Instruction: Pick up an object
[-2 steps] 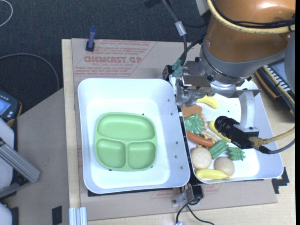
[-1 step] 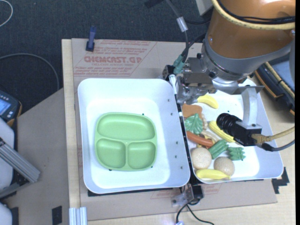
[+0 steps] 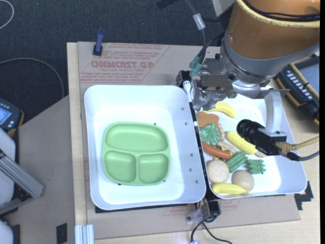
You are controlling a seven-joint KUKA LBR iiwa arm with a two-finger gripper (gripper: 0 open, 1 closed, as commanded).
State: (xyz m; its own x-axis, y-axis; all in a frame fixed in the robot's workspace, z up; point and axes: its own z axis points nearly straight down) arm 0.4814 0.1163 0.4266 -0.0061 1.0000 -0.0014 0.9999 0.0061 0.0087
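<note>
The gripper is hovering at the right bin's far end, its grip impossible to judge; toy food is lying just below it. A straight drop onto one piece looks wisest, above the cardboard-covered bench and dark carpet.

A green divided plate is seen lying in the left white bin. Beneath, a cardboard sheet is spread over the bench, a blue clip fixed at its far edge.
</note>
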